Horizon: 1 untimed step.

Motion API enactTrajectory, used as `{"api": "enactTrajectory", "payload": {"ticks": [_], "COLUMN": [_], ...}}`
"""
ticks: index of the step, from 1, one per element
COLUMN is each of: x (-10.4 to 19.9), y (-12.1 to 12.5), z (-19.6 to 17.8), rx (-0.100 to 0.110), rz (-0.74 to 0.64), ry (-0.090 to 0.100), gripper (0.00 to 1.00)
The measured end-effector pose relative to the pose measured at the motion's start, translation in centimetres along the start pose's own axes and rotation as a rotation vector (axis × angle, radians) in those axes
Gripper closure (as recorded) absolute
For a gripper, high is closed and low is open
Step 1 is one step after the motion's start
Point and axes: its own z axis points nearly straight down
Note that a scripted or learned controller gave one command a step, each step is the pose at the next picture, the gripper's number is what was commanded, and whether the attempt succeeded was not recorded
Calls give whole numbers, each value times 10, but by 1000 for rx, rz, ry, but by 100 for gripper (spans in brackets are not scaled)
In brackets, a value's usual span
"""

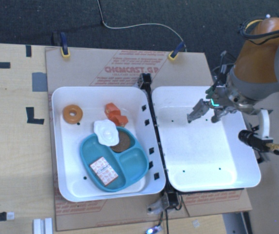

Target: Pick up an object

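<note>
Nearest the lens, my jaws (pixel 206 112) hang spread and holding nothing over the right white bin (pixel 236 177), so I judge I am approaching, needing to cross left toward the blue plastic compartment tray (pixel 134 165).

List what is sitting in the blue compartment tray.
On the blue tray: a patterned square packet in the lower-left section, a brown round item up top, partly covered by a white piece. Beneath them is hidden.

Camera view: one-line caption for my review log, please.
Open two-finger gripper above the right white bin; left white bin holds blue divided tray, brown doughnut, orange item.
</note>
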Motion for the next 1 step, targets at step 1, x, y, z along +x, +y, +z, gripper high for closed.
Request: {"api": "enactTrajectory", "payload": {"ticks": [1], "x": [0], "y": [0], "z": [0], "rx": [-1], "rz": [0], "ry": [0], "gripper": [0]}}
